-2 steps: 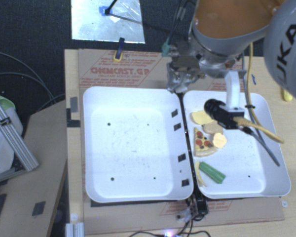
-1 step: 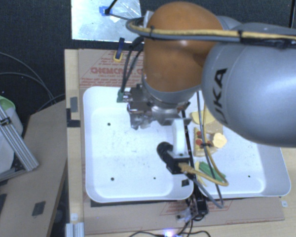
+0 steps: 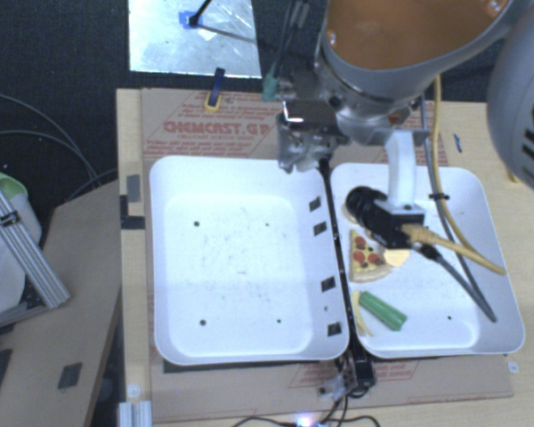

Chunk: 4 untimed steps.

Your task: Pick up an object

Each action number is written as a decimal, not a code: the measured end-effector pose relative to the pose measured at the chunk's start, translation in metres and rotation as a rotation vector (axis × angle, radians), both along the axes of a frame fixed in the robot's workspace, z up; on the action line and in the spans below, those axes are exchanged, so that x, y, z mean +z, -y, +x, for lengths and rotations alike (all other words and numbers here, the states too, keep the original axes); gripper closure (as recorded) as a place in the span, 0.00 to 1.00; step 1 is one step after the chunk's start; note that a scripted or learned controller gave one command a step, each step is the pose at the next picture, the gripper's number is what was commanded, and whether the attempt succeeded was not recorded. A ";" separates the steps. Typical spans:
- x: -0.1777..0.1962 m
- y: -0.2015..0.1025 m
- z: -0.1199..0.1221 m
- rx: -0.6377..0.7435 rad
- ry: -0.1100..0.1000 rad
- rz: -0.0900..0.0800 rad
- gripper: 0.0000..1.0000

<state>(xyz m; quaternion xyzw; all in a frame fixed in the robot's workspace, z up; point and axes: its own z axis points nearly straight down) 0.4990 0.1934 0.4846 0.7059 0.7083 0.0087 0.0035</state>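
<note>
Pincer: you find the pincer [image 3: 299,157] at 12 o'clock in the view, hanging over the far rims of the two bins, right where they meet. From this slant you cannot tell whether it stands wide or narrow, or whether it holds anything.
Arm: it rises from the pincer toward 1 o'clock, grey, with the orange band [image 3: 400,7] large at the top of the view.
Right bin: the right bin [image 3: 458,278] lies at 4 o'clock from the pincer and holds all the loose things.
Pizza slice: a toy pizza slice [image 3: 369,256] lies flat at 5 o'clock from the pincer, near the bin's inner wall and well apart from the pincer.
Green block: a green block [image 3: 383,312] lies tilted at 6 o'clock from the pizza slice, near it but apart.
Pale strip: a thin pale strip [image 3: 363,321] lies just beside the green block, at its 9 o'clock.
Left bin: the left bin [image 3: 231,256] sits at 7 o'clock from the pincer.
Cardboard: a printed cardboard sheet [image 3: 205,127] lies under both bins on the table [image 3: 84,238].
Clip: a blue-and-yellow clip [image 3: 215,90] sits at 10 o'clock from the pincer, at the cardboard's far edge.
Metal plate: a shiny metal plate [image 3: 191,20] lies at 11 o'clock, beyond the clip.
</note>
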 end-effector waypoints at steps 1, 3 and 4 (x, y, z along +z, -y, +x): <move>-0.133 -0.043 -0.007 0.005 -0.028 -0.011 1.00; -0.169 -0.040 0.067 -0.004 -0.015 -0.008 1.00; -0.156 -0.041 0.065 -0.001 -0.014 -0.006 1.00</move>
